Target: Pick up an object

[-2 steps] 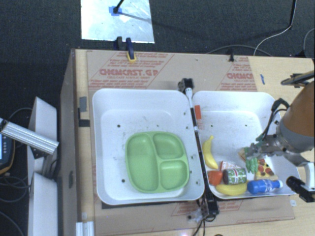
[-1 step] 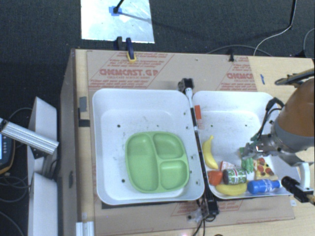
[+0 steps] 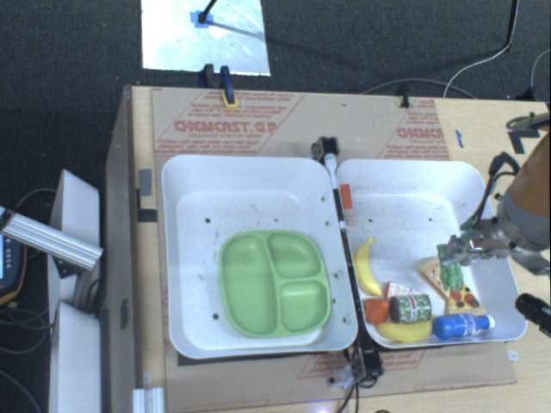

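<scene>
Resting on bench (image 3: 258, 119), two bins (image 3: 250, 179), dark carpet (image 3: 69, 58)

Bench surroundings, fixed overhead view.
Brown printed board (image 3: 258, 123) lies under both bins; blue-and-yellow clamp (image 3: 225, 84) at its far edge. Shiny sheet (image 3: 207, 24) on dark carpet (image 3: 69, 58) beyond. White metal frame (image 3: 73, 248) at left, cables (image 3: 482, 58) far right.

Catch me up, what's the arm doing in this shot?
The KUKA arm's claw is down in the right bin, over the toy pizza slice near the bin's right side. Nothing is visibly gripped. A banana, a small can, a blue bottle and other toys crowd that bin's front. The left bin holds a green divided tray.
</scene>
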Motion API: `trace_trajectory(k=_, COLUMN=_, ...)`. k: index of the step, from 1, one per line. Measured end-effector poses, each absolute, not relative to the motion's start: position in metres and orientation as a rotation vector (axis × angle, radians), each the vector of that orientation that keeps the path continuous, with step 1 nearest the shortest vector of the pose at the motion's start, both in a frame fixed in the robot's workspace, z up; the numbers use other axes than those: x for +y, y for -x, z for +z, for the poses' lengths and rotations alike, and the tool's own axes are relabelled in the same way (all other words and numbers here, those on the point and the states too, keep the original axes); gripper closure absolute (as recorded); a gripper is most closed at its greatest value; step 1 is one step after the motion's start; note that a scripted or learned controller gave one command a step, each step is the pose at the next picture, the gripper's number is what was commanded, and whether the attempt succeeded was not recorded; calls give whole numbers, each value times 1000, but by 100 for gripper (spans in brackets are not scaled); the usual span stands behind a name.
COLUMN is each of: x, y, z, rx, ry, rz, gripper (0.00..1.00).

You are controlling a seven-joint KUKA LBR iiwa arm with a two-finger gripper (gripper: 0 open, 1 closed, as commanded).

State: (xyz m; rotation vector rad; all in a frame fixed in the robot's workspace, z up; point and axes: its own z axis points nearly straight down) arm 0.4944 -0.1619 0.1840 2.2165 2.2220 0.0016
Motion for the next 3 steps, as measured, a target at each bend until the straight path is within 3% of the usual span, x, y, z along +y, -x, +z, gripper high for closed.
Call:
trace_trajectory(k=1, x=-167, y=-522, z=159, rx=2225, ry=-2216, rz=1, gripper=100)
trace_trajectory(k=2, x=-136, y=-519, z=113, rx=2227, ry=-2217, rz=1, gripper=100)
trace_trajectory(k=3, x=-133, y=-487, z=177, rx=2221, ry=-2218, rz=2, gripper=100)
